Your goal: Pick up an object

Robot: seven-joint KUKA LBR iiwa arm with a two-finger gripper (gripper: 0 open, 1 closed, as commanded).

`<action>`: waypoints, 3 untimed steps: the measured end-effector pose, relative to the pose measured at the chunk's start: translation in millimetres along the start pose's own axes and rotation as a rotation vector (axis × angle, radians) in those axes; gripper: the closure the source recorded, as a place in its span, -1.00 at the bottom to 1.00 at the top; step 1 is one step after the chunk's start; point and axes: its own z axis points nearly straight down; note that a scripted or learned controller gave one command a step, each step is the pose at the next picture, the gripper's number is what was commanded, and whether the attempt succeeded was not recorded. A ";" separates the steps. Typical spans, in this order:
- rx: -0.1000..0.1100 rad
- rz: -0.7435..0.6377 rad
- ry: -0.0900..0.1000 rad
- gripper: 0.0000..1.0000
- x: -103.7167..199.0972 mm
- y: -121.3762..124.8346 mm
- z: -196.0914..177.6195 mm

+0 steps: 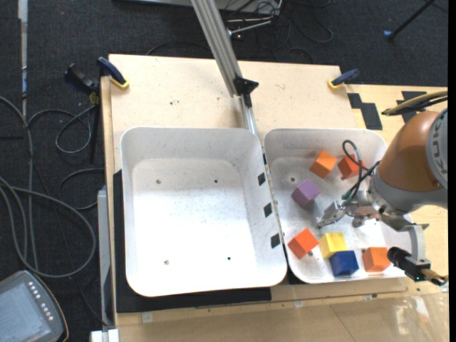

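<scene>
Camera view: bench [185, 91] carries two white bins. Left bin [135, 191] sits beside right bin [281, 191], rims touching. Arm [417, 166] reaches over the right bin. End effector [340, 216] hangs over the bin floor, fingers spread, nothing between them. Around it: purple cube [306, 192], orange cubes [324, 164], [349, 166], [304, 242], [375, 258], yellow cube [332, 244] touching blue cube [344, 263].

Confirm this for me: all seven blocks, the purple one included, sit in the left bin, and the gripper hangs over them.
Wrong bin. The camera view shows the blocks, including the purple block, in the right bin, not the left bin. The gripper does hang over them.
</scene>
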 end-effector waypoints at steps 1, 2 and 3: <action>-0.004 0.000 -0.001 1.00 -0.2 1.0 -10.9; -0.007 -0.003 -0.002 1.00 5.3 2.2 -54.9; -0.008 -0.003 -0.003 1.00 -1.4 -3.0 -112.5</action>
